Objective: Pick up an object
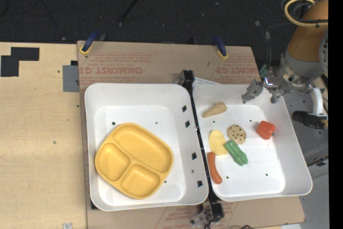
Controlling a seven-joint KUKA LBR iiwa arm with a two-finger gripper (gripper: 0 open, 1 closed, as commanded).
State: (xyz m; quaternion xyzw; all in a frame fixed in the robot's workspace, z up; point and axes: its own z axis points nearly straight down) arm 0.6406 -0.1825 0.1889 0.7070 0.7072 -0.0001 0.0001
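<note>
The right bin (278, 174) holds several small toy foods: a tan bread-like piece (214, 110), a round speckled cookie (236, 133), a red pepper-like piece (265, 129), a pale yellow slice (217, 142), a green vegetable (236, 152) and an orange-red sausage (214, 168). My gripper (262, 93) hangs over the bin's far right corner, above and behind the red piece. It is open, its two fingers spread, with nothing between them.
The left bin (134, 102) carries a yellow divided plate (134, 160). A black divider (194, 131) runs between the bins. Brown cardboard (161, 64) lies under both, held by two clamps at the back.
</note>
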